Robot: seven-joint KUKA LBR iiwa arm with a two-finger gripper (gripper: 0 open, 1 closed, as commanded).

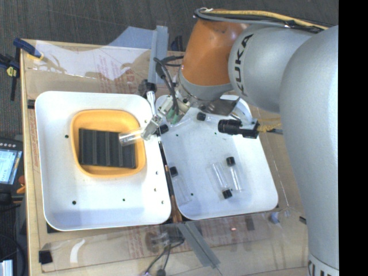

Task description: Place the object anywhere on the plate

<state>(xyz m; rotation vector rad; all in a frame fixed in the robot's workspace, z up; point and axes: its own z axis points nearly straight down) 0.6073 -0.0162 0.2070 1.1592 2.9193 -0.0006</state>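
- A wooden bench [86, 68] on dark flooring carries two shallow white bins side by side. The left bin [57, 200] holds a yellow plate [103, 118] with a dark ridged block [103, 148] lying on it.
- The grey arm [276, 56] reaches in from the right. Its gripper [150, 126] hangs over the seam between the bins, just beside the plate's right rim.
- A small clear piece [130, 135] sticks out from the gripper's tip. It lies over the plate's right side, above the edge of the dark block. I take this to be the object to place.
- Whether the gripper is parted or closed on that piece cannot be told from this angle, so a hold is not confirmed.
- The right bin [259, 194] holds a clear tube [227, 177] with small black bits near it, well apart from the gripper.
- Judged by looks, the clear piece is light, stiff plastic with a smooth surface.
  - It is likely to slip or swing in a pinch.
  - It may roll or bounce off the ridges when let go.
- The safest hold would be across its narrow width, close to the middle, with a low release over the plate.
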